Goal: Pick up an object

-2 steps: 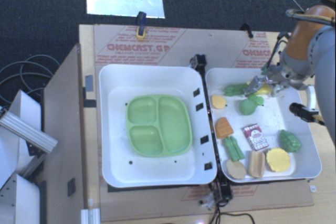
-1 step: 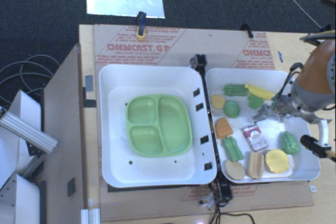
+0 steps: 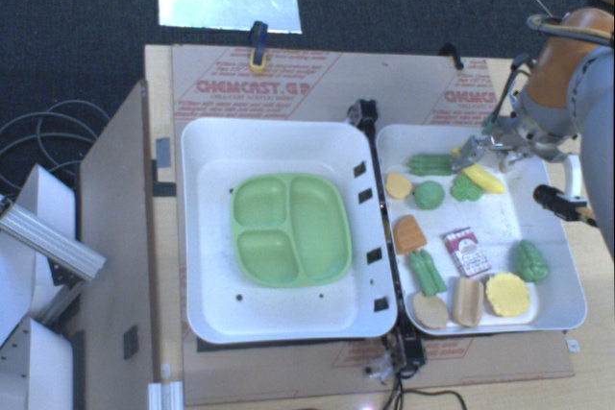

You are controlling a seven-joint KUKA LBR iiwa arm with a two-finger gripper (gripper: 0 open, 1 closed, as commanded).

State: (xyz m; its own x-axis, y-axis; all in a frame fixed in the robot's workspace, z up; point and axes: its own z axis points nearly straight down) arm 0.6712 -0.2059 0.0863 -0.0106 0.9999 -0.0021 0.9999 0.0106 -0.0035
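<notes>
The arm is seen entering from the right, with the end effector positioned over the upper part of the right bin. Whether the end effector is open or closed cannot be told from this view. It is located just above a yellow toy and a green leafy toy, with a green vegetable piece just to its left.

The remaining objects are distributed across the right bin: a round green item, a yellow round item, an orange piece, a red and white packet, a dark green item and a yellow ridged disc.

A green divided tray is seated in the left bin. Both bins rest side by side on the worktop.
</notes>
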